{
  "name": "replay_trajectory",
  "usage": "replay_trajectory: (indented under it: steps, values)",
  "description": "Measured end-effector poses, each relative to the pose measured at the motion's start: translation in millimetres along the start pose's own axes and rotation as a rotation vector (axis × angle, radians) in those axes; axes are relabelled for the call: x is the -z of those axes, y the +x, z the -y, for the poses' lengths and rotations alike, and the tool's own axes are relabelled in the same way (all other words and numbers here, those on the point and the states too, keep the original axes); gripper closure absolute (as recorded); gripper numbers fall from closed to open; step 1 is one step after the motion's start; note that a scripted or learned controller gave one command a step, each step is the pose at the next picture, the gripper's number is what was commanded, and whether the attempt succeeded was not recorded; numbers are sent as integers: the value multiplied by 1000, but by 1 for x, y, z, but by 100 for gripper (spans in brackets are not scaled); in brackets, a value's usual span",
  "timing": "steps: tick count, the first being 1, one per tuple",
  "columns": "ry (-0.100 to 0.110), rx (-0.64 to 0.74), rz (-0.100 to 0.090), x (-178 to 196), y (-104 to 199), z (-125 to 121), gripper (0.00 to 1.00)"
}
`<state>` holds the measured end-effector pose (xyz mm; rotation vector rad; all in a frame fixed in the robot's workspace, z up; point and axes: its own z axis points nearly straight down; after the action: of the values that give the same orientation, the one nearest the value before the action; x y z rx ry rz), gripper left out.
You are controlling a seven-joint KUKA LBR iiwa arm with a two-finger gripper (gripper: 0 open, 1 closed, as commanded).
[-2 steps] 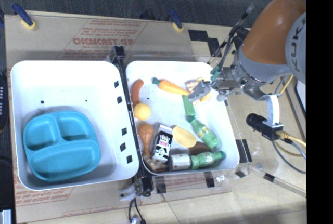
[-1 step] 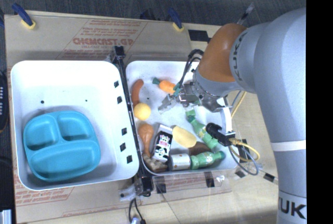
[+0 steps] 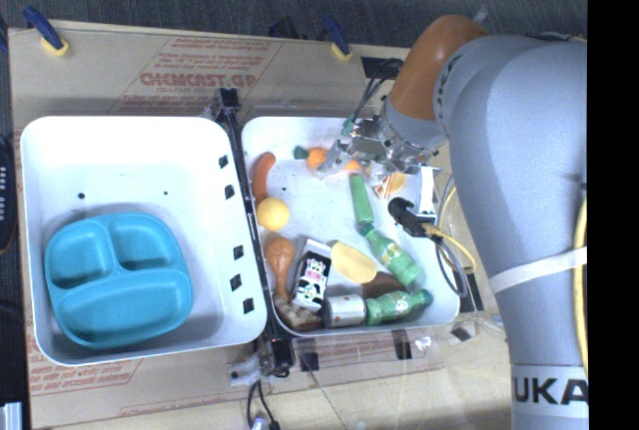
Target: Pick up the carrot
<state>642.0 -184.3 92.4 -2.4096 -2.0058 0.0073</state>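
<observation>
carrot (image 3: 316,157) was seen lying crosswise just left of the jaws, whose opening could not be told.

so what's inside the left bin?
Just a blue tray with three compartments, lying in the left bin's near half. The bin floor under the tray is covered, so anything beneath it can't be seen.

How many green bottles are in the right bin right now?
3. One green bottle lies near the bin's middle, just below the gripper. A second lies lower right of it. A third lies along the near wall. The arm may hide more.
</observation>
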Motion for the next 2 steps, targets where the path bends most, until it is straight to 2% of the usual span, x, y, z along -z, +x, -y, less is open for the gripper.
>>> replay_trajectory:
  steps: [1,2]
  values:
    - [3,9,-1,11,1,0,100]
    - [3,11,-1,10,2,0,0]
